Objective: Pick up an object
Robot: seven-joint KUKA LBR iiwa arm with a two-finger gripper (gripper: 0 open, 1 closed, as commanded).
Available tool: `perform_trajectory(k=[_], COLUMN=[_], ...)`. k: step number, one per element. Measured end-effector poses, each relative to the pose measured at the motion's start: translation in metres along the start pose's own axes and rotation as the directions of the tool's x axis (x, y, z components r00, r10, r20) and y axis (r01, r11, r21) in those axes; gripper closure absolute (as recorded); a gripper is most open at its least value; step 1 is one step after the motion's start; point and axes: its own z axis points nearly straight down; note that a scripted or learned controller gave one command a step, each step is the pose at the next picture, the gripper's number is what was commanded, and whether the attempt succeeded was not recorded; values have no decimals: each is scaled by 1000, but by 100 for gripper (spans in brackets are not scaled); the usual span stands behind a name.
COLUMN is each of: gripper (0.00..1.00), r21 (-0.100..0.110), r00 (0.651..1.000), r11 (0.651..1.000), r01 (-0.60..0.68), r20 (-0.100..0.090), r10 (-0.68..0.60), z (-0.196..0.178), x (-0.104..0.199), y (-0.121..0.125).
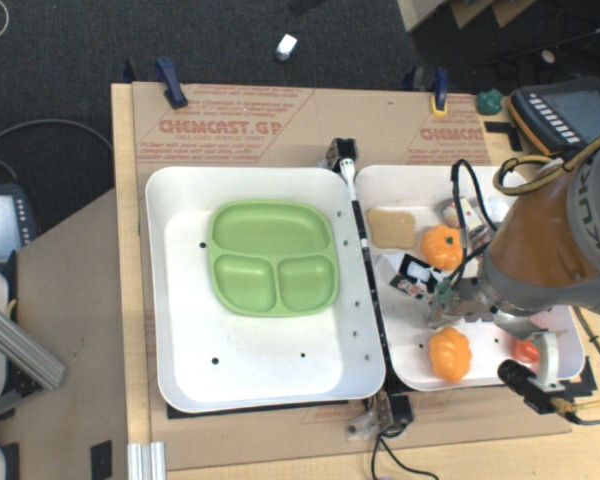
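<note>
The right bin (405, 368) holds a tan block (392, 227), an orange round object (442, 247), a second orange object (449, 354) near the front, a small black-and-white item (412, 273) and a small red piece (526, 349). My gripper (443, 304) hangs low over the middle of this bin, between the two orange objects and just right of the black-and-white item. The arm's orange band (540, 238) covers the bin's right part.
The left bin (175, 268) carries a green divided plate (274, 257). A black divider strip (363, 258) runs between the bins. Cables loop above the wrist (467, 183). Blue clamps (170, 81) hold the cardboard base at the back.
</note>
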Motion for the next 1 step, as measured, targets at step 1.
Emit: perform_trajectory(k=[1], gripper=[100], r21=[-7], r00=[1000], r11=[1000], r01=[1], r20=[3], r10=[0], z=[-81], x=[-21], y=[1])
